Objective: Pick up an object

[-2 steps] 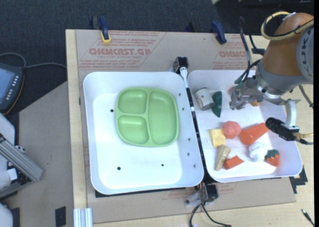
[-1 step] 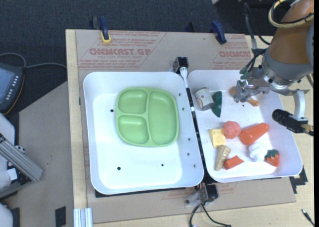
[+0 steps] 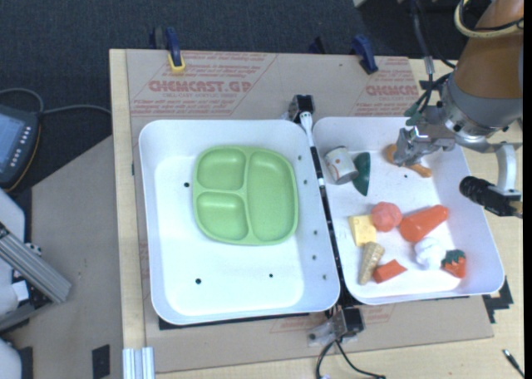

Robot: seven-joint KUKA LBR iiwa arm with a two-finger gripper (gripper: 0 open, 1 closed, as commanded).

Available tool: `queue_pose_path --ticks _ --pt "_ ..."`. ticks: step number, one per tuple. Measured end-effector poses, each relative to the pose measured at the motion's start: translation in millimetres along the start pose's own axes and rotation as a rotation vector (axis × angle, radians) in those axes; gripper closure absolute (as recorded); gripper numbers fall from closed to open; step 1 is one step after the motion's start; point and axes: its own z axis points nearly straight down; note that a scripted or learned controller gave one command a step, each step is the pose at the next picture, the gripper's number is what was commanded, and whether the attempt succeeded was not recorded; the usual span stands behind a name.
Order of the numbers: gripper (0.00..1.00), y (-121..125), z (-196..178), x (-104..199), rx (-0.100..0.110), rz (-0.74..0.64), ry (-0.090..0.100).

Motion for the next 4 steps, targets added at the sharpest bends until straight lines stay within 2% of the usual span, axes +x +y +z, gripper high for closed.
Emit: queue_pose_path --ticks 1,2,4 --pt "1.0 23.6 8.1 53.5 0.001 -0.004 0.001" --pt "1.0 39.1 -3.6 100.5 0.0 -0.005 0.002" --pt "1.0 65.7 -1.8 178.4 0.001 -0.003 0.002"
